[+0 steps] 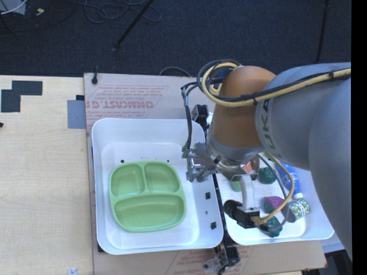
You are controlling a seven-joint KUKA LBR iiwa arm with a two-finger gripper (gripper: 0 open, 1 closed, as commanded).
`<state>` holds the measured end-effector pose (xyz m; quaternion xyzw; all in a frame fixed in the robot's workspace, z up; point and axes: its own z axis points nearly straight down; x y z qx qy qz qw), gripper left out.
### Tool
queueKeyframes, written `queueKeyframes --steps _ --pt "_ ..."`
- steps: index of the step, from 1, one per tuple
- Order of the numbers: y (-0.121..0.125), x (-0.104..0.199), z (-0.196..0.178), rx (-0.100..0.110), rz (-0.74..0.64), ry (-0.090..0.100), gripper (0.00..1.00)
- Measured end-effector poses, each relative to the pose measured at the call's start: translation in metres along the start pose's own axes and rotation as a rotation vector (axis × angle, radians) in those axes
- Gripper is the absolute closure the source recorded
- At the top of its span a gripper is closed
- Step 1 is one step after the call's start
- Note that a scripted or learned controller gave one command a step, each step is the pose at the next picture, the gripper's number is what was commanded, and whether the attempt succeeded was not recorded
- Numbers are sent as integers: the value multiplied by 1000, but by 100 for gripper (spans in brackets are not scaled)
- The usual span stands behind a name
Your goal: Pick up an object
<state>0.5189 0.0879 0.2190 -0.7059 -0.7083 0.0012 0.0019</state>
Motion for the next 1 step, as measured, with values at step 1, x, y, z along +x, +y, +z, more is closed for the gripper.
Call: queueKeyframes --steps 1 --pt "-13 27 0 1 1 0 100"
